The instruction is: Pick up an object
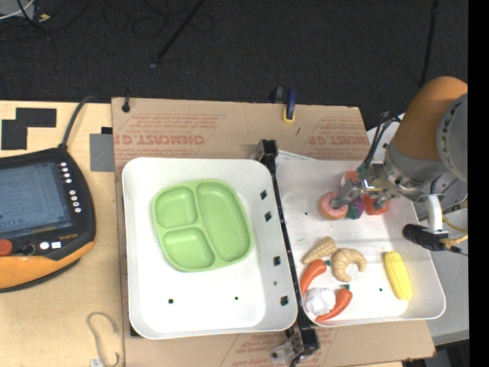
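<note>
You have two white bins [145,205], one green divided plate [202,225] at centre-left, and at right several toy foods, while the gripper [357,197] sits low beside one pink doughnut [333,206], its finger spread impossible to tell.

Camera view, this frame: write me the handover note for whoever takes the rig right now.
Gripper: low in the right bin, among a pink doughnut and a red toy; finger state unreadable, nothing visibly held.
Other items in that bin: corn cob, croissant, red peppers, and a white piece.
Left bin: green divided plate.
Done: arm is down at the doughnut cluster.
Left: secure one object and lift it.
</note>
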{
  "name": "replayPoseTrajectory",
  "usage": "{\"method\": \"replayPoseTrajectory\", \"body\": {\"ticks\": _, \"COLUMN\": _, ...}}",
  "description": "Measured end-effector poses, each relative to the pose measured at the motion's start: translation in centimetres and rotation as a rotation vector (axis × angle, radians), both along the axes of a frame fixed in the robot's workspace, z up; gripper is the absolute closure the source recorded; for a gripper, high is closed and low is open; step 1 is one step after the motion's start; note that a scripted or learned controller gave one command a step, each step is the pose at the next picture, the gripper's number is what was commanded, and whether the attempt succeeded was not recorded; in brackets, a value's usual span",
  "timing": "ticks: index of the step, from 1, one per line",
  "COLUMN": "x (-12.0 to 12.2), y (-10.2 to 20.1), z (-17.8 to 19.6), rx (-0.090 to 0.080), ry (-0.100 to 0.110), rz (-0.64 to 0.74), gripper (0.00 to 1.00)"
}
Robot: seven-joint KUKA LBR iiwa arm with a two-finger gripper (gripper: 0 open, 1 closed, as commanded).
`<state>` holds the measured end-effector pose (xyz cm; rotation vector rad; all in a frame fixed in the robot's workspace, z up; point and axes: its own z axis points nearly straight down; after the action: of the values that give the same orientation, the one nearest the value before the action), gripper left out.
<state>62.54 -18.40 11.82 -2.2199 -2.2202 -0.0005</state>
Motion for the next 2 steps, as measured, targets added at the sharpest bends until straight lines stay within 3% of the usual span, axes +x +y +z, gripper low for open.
{"method": "replayPoseTrajectory", "body": {"ticks": 1, "x": 0.32, "y": 0.13, "z": -1.28, "rx": -0.001, "ry": -0.007, "rz": 0.000, "gripper": 0.00}}
{"method": "replayPoseTrajectory", "body": {"ticks": 2, "x": 0.12, "y": 0.05, "z": -0.70, "rx": 0.000, "ry": -0.002, "rz": -0.001, "gripper": 1.00}}
